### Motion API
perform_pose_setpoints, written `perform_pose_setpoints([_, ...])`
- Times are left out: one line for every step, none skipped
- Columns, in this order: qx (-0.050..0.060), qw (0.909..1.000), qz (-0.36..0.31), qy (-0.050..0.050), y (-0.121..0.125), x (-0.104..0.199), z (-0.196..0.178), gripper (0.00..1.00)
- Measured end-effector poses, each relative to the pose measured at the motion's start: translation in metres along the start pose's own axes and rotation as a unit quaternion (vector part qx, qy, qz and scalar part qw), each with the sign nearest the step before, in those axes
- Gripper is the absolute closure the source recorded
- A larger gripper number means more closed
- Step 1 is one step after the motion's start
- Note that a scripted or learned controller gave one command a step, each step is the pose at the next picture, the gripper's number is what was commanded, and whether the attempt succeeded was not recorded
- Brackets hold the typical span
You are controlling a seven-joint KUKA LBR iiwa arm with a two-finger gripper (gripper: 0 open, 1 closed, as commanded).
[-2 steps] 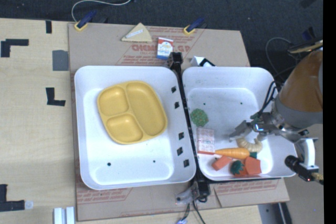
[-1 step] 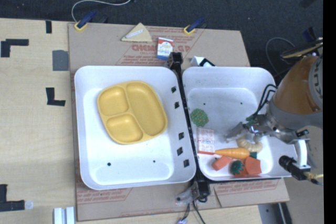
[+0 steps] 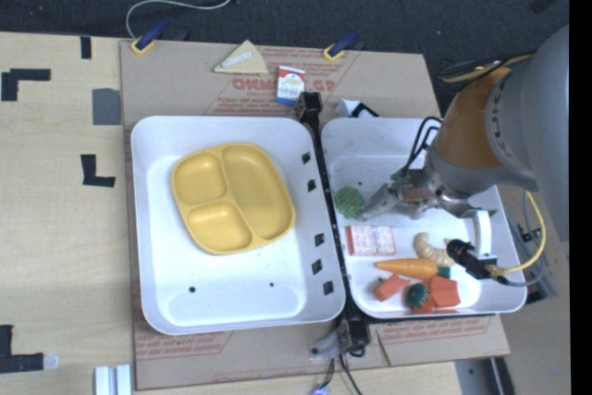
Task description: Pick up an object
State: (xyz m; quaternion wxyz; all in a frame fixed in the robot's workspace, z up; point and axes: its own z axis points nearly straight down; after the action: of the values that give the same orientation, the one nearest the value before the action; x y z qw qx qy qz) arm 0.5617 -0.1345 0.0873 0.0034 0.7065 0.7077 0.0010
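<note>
I logged the arm (image 3: 481,143) reaching in from the right over the right bin (image 3: 370,139), with its gripper (image 3: 381,202) low in the middle of that bin. The fingers looked parted a moderate way, their tips pointing left toward the broccoli (image 3: 349,202), and nothing sat between them. The tips were just beside the broccoli; I could not tell whether they touched it.

The broccoli lay at the left side of the right bin, close to the divider between the two bins. Nearer to me in the same bin were a small card (image 3: 370,240), a carrot (image 3: 407,268), a pale curved piece (image 3: 431,247), a red block (image 3: 445,292), another red piece (image 3: 389,288) and a strawberry (image 3: 416,296) clustered at the near right. The left bin (image 3: 153,227) held a yellow divided plate (image 3: 231,196).

My judgement: the step in hand was the approach onto the broccoli. To do it well I would have centred the tips over the floret so one finger fell either side, not both on the right of it. I would have descended until the tips straddled it, then closed. The risk I noted was pushing it against the bin wall instead of gripping it. The card just near of it should have been kept clear.
</note>
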Motion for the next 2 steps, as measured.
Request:
perform_pose_setpoints([0.001,1.0000,0.002,-0.001,-0.052,-0.092,0.000,0.00])
perform_pose_setpoints([0.004,1.0000,0.000,0.002,-0.015,-0.017,-0.007,0.00])
